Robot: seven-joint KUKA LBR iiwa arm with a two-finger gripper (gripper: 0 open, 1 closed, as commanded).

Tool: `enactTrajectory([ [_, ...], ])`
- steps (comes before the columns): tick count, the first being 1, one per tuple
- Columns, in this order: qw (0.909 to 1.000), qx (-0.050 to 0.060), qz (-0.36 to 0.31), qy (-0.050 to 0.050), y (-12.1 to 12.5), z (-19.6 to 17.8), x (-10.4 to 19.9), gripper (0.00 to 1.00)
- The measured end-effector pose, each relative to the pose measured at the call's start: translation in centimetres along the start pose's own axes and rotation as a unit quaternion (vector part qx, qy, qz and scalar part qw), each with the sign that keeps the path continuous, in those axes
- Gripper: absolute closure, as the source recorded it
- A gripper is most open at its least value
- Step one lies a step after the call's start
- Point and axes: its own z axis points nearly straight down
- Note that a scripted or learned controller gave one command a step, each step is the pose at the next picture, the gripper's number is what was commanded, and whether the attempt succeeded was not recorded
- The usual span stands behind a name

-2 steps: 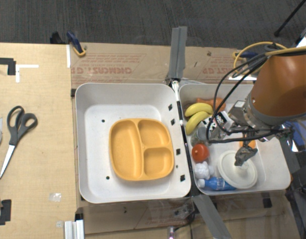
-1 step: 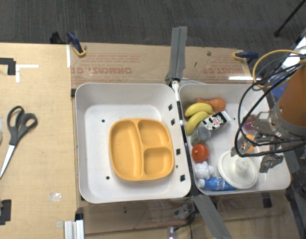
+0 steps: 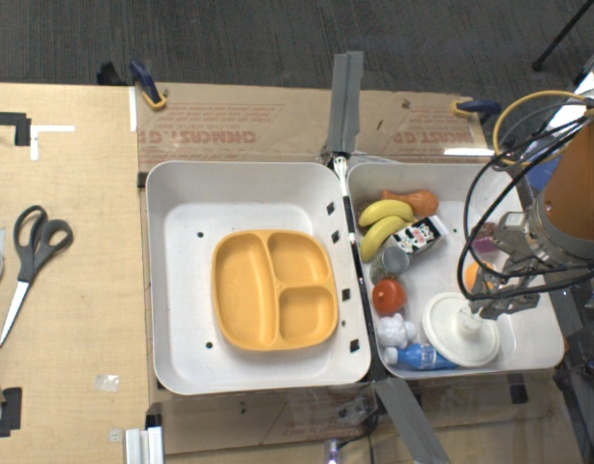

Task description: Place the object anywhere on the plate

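A yellow divided plate (image 3: pixel 275 289) lies in the middle of the left white bin (image 3: pixel 171 259). The right bin (image 3: pixel 539 351) holds the loose objects: two yellow bananas (image 3: pixel 383 222), an orange piece (image 3: pixel 418 201), a black-and-white box (image 3: pixel 420 234), a red ball (image 3: pixel 388 296) and a white round dish-like item (image 3: pixel 459 332). My gripper (image 3: pixel 498 303) hangs low over the right side of the right bin, just above and to the right of the white round item. I see nothing clearly held in it.
A blue bottle (image 3: pixel 419 358) and a small white figure (image 3: pixel 395 332) lie at the right bin's front. An orange item (image 3: pixel 470 275) and a purple one (image 3: pixel 484 245) sit beside the gripper. Cables (image 3: pixel 510 153) loop above the arm. Scissors (image 3: pixel 28 254) lie on the bench at left.
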Motion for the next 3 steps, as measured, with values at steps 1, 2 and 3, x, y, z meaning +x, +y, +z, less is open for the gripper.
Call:
enactTrajectory([
  [1, 0.9974, -0.001, -0.071, 0.001, 3.3, 5.8, -3.4, 1.00],
  [2, 0.9973, -0.001, -0.073, 0.001, 3.5, 0.9, -13.9, 1.00],
  [3, 0.9943, -0.002, -0.106, 0.001, 7.7, 1.0, -22.5, 1.00],
])
